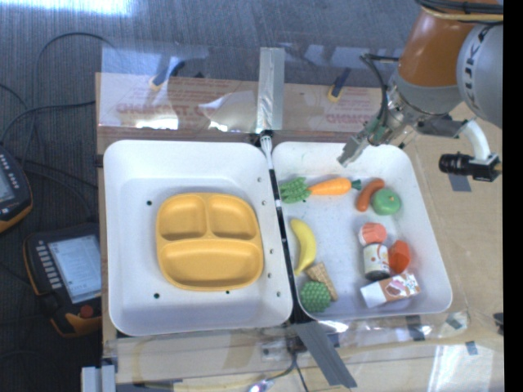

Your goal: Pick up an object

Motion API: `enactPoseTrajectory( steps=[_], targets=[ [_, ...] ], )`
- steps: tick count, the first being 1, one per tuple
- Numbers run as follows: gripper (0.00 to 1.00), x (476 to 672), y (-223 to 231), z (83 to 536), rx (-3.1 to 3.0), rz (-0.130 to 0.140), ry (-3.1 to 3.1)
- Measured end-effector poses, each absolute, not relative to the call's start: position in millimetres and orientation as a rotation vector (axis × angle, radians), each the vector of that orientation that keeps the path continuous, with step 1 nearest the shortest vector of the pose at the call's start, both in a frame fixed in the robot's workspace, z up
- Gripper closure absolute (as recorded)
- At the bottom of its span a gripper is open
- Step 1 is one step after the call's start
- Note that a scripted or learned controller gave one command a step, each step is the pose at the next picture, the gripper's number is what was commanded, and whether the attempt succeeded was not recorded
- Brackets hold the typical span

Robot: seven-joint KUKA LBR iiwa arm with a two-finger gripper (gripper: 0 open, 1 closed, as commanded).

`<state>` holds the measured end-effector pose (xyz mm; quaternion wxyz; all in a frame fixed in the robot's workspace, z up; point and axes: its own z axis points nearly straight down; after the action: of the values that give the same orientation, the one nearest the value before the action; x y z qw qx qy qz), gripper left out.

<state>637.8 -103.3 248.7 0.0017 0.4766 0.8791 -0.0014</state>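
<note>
Camera view looks down on your desk with two white bins side by side. Your left bin carries a yellow divided plate, lying flat near its middle.

Your right bin holds the objects you could pick. A toy carrot lies along the far side, its green top just beside the wall shared with the left bin. To its right you see a small red sausage shape touching a green round fruit. A banana lies near the shared wall, and below it sit a waffle cone and a green bumpy ball, close together. On the right side you have a small can standing upright, a pink-topped piece just above it, an orange-red piece beside it, and a white carton lying at the near edge.

Your arm comes in from the right, orange band up top. The pincer hangs over the far rim of the right bin, above and right of the carrot, apart from every object. You cannot tell from here whether it is spread or closed; nothing is visible between its tips.
</note>
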Motion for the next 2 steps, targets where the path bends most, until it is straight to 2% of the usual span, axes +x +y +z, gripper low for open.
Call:
enactPoseTrajectory(
  steps=[1, 2],
  targets=[
    [1.00, 558.5, -111.0, 91.0, 1.661, 0.006, 2.655],
    [0.00, 560.0, -117.4, 92.0, 1.662, 0.000, 2.637]
  ],
)
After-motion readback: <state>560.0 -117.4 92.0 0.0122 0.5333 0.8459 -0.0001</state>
